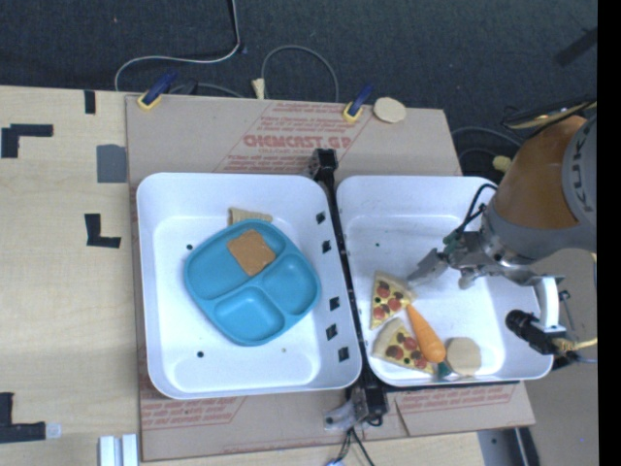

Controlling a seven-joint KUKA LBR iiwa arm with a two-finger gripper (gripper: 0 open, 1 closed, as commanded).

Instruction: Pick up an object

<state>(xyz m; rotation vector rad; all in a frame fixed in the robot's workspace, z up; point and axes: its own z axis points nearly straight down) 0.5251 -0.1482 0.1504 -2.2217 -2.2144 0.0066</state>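
The right bin (408,197) holds two toy pizza slices (388,299) (400,344), an orange carrot (425,331) and a round beige bun (463,355), clustered at its front. My gripper (446,274) hangs over the middle of this bin, just up and right of the upper pizza slice. Its fingers (424,267) are spread open with nothing between them. In the left bin (160,260), a blue divided plate (254,294) carries a brown toast piece (252,251). A second toast piece (248,216) pokes out behind the plate.
Both bins sit on a cardboard sheet (291,134) clamped at the back. A tan disc (390,111) lies on the sheet behind the right bin. Cables trail over the dark floor at the back. The arm's grey body (543,202) covers the right bin's right side.
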